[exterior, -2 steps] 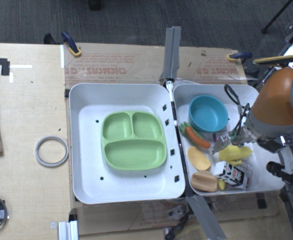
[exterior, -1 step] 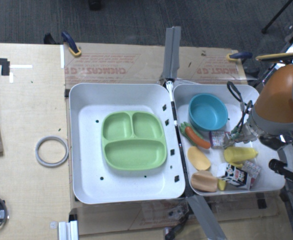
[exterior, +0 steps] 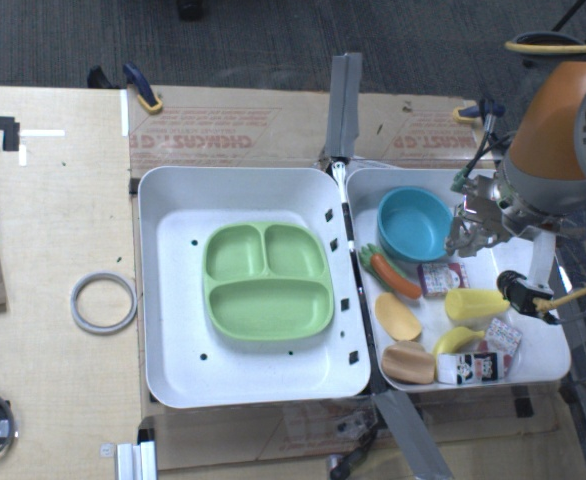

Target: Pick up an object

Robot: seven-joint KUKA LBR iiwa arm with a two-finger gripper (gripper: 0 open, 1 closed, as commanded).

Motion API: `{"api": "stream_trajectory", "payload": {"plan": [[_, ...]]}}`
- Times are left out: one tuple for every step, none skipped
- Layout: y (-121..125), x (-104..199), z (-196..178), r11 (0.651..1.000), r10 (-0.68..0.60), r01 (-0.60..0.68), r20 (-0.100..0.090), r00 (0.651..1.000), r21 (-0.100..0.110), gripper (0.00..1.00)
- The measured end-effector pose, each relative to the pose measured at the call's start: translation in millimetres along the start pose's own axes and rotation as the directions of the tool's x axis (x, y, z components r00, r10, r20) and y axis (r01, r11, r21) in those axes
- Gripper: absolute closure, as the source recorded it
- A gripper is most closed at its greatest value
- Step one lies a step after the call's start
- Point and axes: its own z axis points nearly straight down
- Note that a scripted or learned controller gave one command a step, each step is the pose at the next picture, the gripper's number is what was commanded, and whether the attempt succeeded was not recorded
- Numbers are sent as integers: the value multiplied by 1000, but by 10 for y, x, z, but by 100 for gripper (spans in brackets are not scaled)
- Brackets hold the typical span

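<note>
While nothing is yet lifted, the layout reads plainly from left to right. On the bare bench at the far left lies a grey ring [exterior: 103,301], well apart from both bins. Next comes the left bin [exterior: 163,268], which holds a green divided plate [exterior: 268,281] lying flat in its middle, with open white floor all round it.

Past the divider sits the right bin [exterior: 558,353], where the things worth picking are crowded: a blue bowl [exterior: 414,223] at the back, a carrot [exterior: 394,276] beside the divider wall, a small packet [exterior: 441,279] just in front of the bowl, a yellow banana [exterior: 476,304], a pale orange oval piece [exterior: 398,317], a bread roll [exterior: 408,365] and a black-and-white carton [exterior: 467,368] along the front rim.

The gripper [exterior: 473,226] hangs just right of the bowl, above the back of that bin; whether it is apart or together I cannot tell, and nothing is visibly held.

For a good pick, I would judge the banana or the small packet the better targets, since each has some bare floor beside it. The carrot lies close to the divider wall and the roll close to the front rim, so a descent there risks striking an edge. The bowl's rim sits just beside the gripper, so a straight drop should stay clear of it. Open room lies mainly at the right bin's right side and across the left bin.
</note>
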Motion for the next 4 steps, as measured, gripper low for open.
{"api": "stream_trajectory", "payload": {"plan": [[238, -618, -227, 1000, 29, -29, 0, 1000, 0, 100], [-221, -792, 44, 974, 229, -229, 1, 974, 4, 100], [-575, -485, -3, 978, 206, -206, 0, 978, 3, 100], [-832, 289, -2, 976, 217, -217, 0, 976, 2, 100]]}}
